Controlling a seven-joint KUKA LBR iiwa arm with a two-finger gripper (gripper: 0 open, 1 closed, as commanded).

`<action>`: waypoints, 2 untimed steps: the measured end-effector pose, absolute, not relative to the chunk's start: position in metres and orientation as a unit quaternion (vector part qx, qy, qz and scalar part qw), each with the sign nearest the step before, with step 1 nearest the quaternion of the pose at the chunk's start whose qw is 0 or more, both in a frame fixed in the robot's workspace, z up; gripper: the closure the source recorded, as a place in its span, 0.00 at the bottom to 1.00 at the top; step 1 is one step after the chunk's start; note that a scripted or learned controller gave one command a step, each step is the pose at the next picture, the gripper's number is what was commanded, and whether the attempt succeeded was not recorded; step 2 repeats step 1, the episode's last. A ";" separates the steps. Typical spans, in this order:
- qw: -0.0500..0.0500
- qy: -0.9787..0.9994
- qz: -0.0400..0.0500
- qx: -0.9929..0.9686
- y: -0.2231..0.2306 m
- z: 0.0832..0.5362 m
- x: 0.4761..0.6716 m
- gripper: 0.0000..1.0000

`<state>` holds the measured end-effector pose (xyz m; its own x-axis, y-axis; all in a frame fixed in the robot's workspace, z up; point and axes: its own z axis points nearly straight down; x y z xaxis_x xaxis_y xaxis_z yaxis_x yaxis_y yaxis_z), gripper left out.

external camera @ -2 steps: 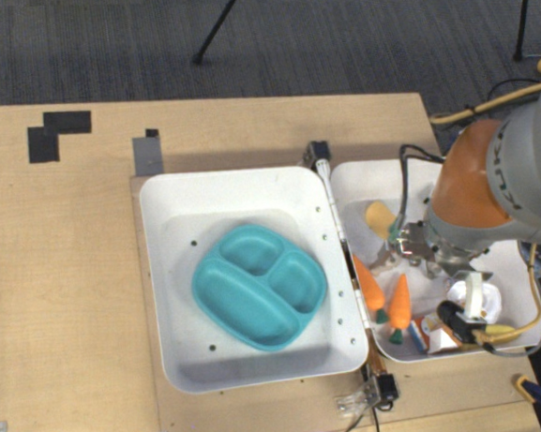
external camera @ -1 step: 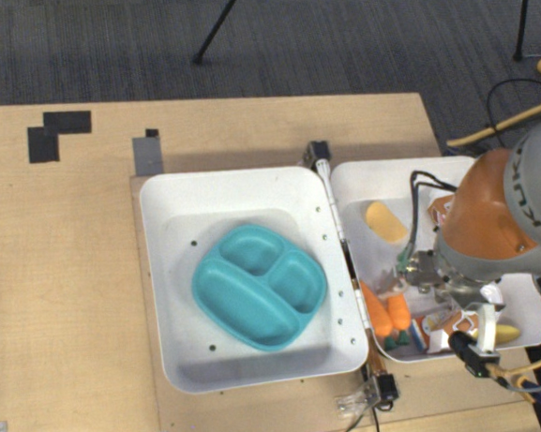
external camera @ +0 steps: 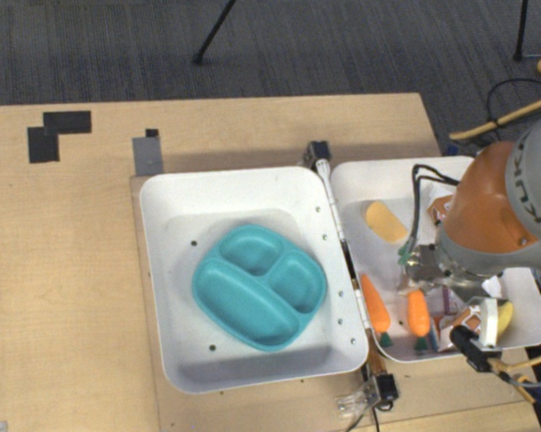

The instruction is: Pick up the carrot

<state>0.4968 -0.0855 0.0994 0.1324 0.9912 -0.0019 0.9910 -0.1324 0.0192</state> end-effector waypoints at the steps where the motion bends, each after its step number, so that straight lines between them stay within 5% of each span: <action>1: 0.001 0.574 0.003 0.819 -0.042 0.186 0.541 1.00; 2: 0.001 0.574 0.003 0.819 -0.042 0.186 0.541 1.00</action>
